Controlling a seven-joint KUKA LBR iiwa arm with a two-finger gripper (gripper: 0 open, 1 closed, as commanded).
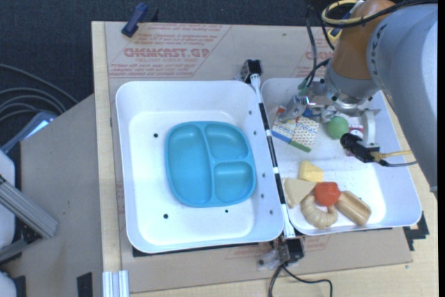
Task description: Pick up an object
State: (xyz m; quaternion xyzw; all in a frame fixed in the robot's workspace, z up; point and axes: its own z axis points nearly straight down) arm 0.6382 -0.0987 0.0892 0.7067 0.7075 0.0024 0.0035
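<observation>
Over the right white bin (407, 209), the pincer (316, 106) hovers by a green ball (337, 126); its opening is unclear.

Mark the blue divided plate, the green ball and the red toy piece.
blue divided plate (208, 163), camera view, on its large left compartment.
green ball (337, 126), camera view, on its top.
red toy piece (327, 193), camera view, on its middle.

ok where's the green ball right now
In the camera view the green ball sits in the right bin, near its far end, just under the arm's wrist and right of the patterned packet.
</observation>
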